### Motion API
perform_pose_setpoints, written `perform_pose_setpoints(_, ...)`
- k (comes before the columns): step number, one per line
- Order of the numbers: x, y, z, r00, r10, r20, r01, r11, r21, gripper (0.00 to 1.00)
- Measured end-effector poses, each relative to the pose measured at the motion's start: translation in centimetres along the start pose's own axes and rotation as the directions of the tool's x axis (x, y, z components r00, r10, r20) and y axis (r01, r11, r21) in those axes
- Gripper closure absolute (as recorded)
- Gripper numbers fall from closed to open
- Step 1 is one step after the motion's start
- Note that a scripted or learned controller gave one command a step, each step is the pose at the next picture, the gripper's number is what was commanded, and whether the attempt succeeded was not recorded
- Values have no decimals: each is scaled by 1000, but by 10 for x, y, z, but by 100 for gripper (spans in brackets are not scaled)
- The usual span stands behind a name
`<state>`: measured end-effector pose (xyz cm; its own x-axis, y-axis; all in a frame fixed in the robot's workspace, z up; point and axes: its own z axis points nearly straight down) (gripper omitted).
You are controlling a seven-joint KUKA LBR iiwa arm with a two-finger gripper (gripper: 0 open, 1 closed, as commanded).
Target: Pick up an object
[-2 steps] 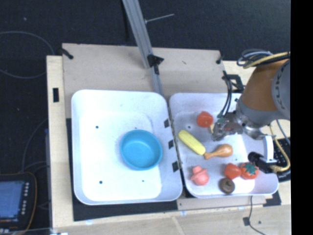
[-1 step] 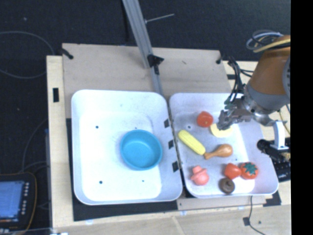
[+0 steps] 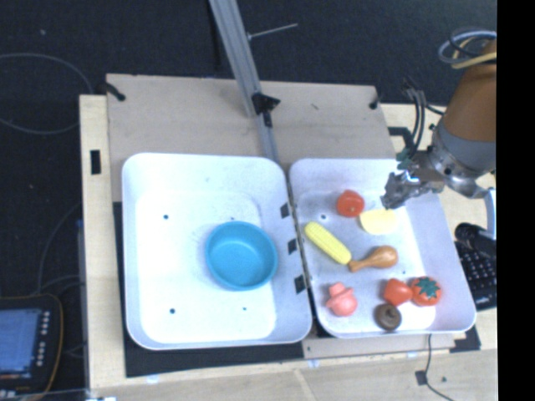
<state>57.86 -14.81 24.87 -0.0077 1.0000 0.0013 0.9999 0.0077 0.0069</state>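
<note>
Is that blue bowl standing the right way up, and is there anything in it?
Upright and empty. The blue bowl sits in the left bin with its opening facing up, and only its plain blue inside shows.

The arm shows a broad orange band on a rounded segment, with a grey collar beneath it; looped cables, pale and yellowish, curl above the orange part; thin dark cables run down its side toward the wrist; the wrist is grey metal with small dark fittings; the gripper is dark and blocky, with a bluish glint
</note>
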Motion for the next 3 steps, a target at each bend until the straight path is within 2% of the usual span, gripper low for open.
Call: perform_pose_setpoints(3, 153, 32, -12, 1000, -1, 0, 1, 1000, 6, 100)
